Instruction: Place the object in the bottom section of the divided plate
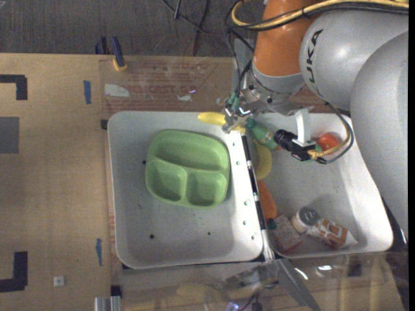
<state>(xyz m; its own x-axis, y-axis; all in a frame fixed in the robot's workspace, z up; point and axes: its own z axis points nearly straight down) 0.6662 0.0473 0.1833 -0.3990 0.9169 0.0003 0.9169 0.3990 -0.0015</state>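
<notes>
Plate [188, 168] sat in left bin [130, 225], all sections bare; placing not done. Gripper [235, 116] hung over bin divider by yellow object [211, 118]. Finger state: cannot tell. Grasp, carry, drop in bottom section remained.

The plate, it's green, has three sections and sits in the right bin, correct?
Not quite. The camera view shows the plate, green with three sections, sitting in the left bin, not the right bin.
</notes>
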